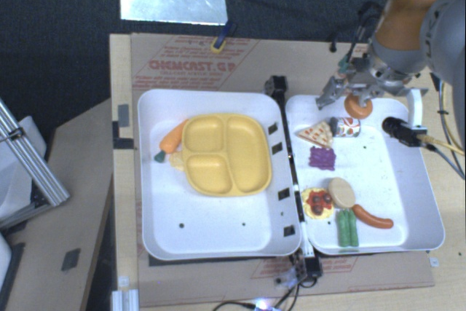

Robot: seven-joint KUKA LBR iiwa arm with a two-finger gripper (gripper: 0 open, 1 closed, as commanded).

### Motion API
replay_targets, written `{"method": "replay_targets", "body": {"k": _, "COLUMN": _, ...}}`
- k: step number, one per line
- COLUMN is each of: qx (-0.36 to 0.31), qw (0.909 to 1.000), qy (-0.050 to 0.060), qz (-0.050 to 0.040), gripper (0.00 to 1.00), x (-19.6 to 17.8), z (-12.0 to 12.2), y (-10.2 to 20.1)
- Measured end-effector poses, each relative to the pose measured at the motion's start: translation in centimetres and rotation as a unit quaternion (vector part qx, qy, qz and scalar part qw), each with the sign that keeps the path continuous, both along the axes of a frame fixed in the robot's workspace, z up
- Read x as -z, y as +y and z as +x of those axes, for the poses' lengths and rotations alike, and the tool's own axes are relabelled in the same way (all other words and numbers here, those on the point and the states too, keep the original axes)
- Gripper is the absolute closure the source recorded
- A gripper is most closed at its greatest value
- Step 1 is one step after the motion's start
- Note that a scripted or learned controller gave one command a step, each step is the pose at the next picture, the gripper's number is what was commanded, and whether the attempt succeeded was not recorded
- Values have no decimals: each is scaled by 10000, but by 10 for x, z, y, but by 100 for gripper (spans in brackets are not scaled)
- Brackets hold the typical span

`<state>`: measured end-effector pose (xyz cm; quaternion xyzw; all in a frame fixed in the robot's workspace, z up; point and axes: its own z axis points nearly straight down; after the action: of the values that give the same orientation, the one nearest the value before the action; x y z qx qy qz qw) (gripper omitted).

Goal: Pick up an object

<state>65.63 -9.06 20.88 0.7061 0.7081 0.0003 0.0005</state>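
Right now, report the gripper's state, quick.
Gripper: over the far end of the right bin, beside an orange round item; open or shut cannot be told, and no object is seen between its fingers.

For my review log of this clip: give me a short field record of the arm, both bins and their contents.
arm: grey, orange band, reaching in from the right
gripper: over the far end of the right bin, beside an orange round item
left bin: yellow divided plate, carrot at its left edge
right bin items: pizza slice, small can, purple piece, sausage, green vegetable
held object: none visible
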Motion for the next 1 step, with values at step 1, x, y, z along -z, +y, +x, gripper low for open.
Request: {"method": "replay_targets", "body": {"k": 1, "qx": 7, "qw": 10000, "qy": 11, "qz": 1, "gripper": 0, "x": 46, "z": -8, "y": -3}}
